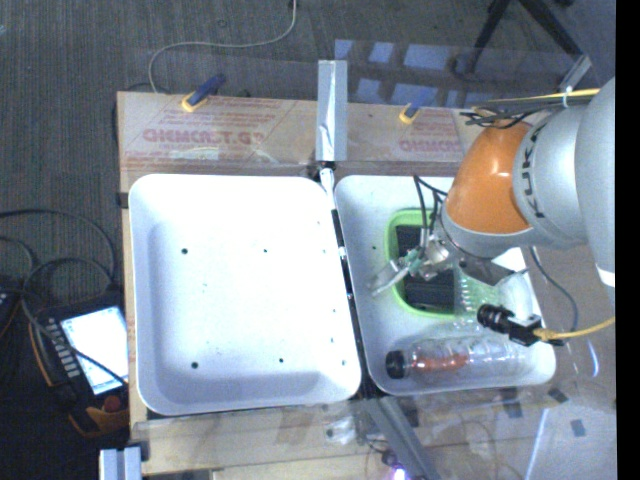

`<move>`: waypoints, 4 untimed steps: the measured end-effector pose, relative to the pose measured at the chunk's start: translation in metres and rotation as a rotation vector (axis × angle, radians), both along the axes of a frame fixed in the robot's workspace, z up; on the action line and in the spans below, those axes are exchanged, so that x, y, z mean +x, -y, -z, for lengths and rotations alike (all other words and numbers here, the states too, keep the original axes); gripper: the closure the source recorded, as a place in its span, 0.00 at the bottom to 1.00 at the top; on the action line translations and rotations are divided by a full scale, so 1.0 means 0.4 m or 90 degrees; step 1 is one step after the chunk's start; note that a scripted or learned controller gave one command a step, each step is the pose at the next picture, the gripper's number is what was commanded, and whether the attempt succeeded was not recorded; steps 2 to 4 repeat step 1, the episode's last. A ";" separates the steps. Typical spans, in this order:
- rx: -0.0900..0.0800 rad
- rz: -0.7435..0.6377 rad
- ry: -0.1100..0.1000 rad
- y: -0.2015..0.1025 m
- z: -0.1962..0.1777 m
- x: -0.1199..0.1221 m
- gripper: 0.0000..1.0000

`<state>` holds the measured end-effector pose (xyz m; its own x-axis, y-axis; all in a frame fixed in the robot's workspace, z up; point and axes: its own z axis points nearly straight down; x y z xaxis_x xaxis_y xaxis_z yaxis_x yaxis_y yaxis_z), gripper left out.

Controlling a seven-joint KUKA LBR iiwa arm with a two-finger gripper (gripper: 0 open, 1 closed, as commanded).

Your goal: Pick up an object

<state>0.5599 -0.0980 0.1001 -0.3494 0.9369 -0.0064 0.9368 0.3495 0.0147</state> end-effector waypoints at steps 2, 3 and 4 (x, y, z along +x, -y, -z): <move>0.002 0.000 0.000 -0.004 -0.021 0.001 1.00; 0.002 0.000 0.000 -0.004 -0.021 0.001 1.00; 0.002 0.000 0.000 -0.004 -0.021 0.001 1.00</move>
